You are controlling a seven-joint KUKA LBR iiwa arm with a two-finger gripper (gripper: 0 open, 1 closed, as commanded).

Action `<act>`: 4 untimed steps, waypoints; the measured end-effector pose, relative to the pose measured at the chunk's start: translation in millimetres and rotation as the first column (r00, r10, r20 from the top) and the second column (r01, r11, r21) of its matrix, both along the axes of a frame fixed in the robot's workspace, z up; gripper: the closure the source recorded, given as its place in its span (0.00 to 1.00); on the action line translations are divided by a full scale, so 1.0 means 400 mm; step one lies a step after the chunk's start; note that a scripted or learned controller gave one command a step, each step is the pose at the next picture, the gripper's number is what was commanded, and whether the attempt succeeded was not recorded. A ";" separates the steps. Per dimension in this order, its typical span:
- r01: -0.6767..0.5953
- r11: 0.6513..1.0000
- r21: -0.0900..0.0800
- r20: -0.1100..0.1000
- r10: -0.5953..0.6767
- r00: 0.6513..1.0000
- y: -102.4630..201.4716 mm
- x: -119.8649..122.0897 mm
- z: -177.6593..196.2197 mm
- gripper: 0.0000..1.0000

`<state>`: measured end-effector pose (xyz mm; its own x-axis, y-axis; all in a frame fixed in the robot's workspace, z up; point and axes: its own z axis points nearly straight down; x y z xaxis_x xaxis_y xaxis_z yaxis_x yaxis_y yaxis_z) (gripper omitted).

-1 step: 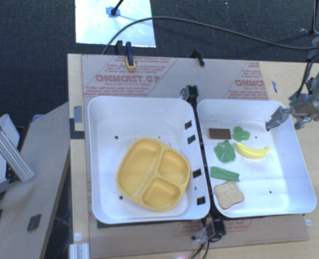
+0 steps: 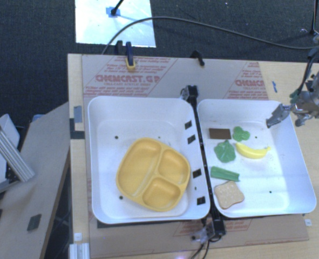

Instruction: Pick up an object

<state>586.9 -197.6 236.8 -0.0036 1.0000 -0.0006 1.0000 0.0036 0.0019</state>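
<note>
Left bin (image 2: 102,144): I find a yellow tray (image 2: 153,173) with three compartments, lying slightly askew toward the bin's near right corner. It carries nothing and, as I judge it, is too broad for a two-finger grasp, so I do not count it a candidate.

Divider (image 2: 199,144): the two bins meet along a dark strip with clips, which I take to be what keeps them butted together.

Right bin (image 2: 294,198): the pickable items are clustered in its left half, none touching the wall. A brown slab (image 2: 219,133) lies farthest back; beside it, a small green leaf (image 2: 241,133). Below, a larger green leaf (image 2: 224,151) lies just beside a banana (image 2: 252,151). Nearer me, a green pod (image 2: 224,173), then a toast slice (image 2: 229,194). The items lie flat and mostly apart, which leaves room for fingers to come down on either side.

Gripper (image 2: 282,114): it hangs over the bin's far right corner, apart from every item and holding nothing. I cannot tell how far it is open from this angle. The pick has not begun; the banana is nearest.
</note>
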 end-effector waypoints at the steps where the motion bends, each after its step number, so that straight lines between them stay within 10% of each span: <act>1: 0.002 1.000 0.001 -0.004 -0.002 1.000 0.006 -0.024 -0.125 0.00; 3: 0.002 1.000 0.004 0.004 -0.002 1.000 -0.009 -0.018 -0.350 0.00; 4: 0.000 1.000 -0.002 0.017 0.000 1.000 -0.010 -0.009 -0.314 1.00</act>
